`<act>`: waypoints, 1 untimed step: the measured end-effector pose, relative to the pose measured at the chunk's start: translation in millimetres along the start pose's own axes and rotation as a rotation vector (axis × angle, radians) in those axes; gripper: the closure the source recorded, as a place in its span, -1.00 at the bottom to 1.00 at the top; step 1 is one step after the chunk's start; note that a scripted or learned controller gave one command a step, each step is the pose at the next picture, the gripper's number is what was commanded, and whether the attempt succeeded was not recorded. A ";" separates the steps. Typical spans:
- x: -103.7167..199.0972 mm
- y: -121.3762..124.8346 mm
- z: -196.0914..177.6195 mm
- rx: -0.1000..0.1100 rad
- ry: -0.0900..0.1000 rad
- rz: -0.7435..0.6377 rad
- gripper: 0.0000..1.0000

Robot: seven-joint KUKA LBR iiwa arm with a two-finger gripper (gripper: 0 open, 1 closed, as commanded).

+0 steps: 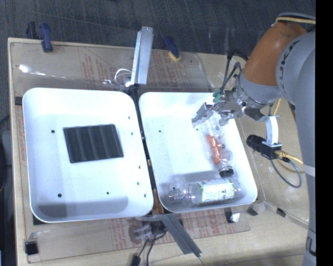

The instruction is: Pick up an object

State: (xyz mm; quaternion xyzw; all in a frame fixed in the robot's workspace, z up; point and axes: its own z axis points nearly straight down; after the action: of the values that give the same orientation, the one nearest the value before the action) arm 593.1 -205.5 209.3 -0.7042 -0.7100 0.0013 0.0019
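Note:
My gripper (213, 117) hangs over the upper right part of the right bin (172, 126), its fingers spread open. Just below it lies a small clear bottle (217, 148) with orange contents and a black cap, running down toward the bin's right wall; its upper end sits right under the fingertips. Nothing is visibly clamped between the fingers. A larger clear plastic bottle (208, 192) with a pale label lies on its side along the bin's front wall.
The left bin (44, 115) holds a dark ribbed rectangular block (93, 143). A metal bar (141, 57) stands up at the back between the bins. Cables and a black connector (261, 144) hang just right of the right bin.

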 end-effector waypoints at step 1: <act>-2.2 4.0 10.4 -0.001 0.002 -0.106 -1.00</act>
State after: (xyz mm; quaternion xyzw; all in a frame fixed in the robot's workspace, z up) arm 597.1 -207.7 198.9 -0.6654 -0.7464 0.0004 0.0023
